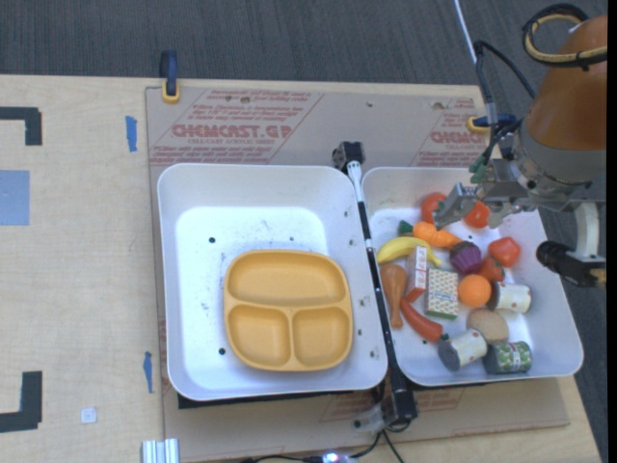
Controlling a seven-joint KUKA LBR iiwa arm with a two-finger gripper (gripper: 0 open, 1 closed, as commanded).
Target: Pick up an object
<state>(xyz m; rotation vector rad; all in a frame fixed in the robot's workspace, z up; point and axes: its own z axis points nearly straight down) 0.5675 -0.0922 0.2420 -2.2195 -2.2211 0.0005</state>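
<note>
The right bin (559,340) holds a heap of toy food. In it I see a banana (398,249), a purple eggplant (466,258), an orange (473,289), a red tomato (503,251), a small printed box (442,293), a brown drumstick (393,289) and a red chili (422,321). My gripper (465,206) hangs over the far part of this bin, just above two red pieces (433,204) and an orange piece (436,235). I see nothing lifted clear of the heap.
A yellow three-compartment plate (287,309) lies in the left bin (193,258). Cans (508,357) and a white cup (512,299) sit at the right bin's near corner. A black clamp (348,152) stands where the bins meet at the back. Cables trail from the arm's wrist.
</note>
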